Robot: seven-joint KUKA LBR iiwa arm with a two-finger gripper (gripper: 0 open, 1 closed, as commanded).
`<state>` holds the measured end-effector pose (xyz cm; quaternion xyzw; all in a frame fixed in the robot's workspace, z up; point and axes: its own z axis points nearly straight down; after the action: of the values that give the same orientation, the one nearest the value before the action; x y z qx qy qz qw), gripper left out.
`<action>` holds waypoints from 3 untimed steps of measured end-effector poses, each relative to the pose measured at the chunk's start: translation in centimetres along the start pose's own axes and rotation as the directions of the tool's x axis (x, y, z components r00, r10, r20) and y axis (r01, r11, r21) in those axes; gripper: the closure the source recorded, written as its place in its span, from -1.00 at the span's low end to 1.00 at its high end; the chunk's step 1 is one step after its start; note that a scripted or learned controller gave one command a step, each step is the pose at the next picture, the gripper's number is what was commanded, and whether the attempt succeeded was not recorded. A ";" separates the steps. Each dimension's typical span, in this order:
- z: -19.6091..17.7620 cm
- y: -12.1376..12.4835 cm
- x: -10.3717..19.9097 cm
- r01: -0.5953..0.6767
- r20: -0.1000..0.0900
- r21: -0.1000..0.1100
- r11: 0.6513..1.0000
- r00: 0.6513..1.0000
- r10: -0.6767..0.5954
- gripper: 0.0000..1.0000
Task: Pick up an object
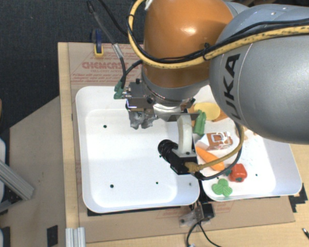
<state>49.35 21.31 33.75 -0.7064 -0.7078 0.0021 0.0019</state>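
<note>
Gripper [140,118], opening impossible to tell, hangs over a white bin [118,161], well apart from the toy carrot [212,160], so an empty grab looms.

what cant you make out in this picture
Camera view:
- right bin: the arm covers most of it, so what lies there is hidden
- yellow object: partly under the arm, shape unclear
- orange-and-white object: print too small to read
</note>
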 end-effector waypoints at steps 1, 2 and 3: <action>-5.3 -1.5 -0.3 0.000 -0.003 -0.011 1.000 1.000 0.000 1.00; -7.1 -1.4 -3.5 -0.005 -0.001 -0.011 1.000 1.000 0.005 1.00; -12.6 -0.9 -8.4 -0.007 -0.001 -0.014 1.000 1.000 0.007 1.00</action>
<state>48.56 12.93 46.32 -0.7090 -0.7052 -0.0033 -0.0025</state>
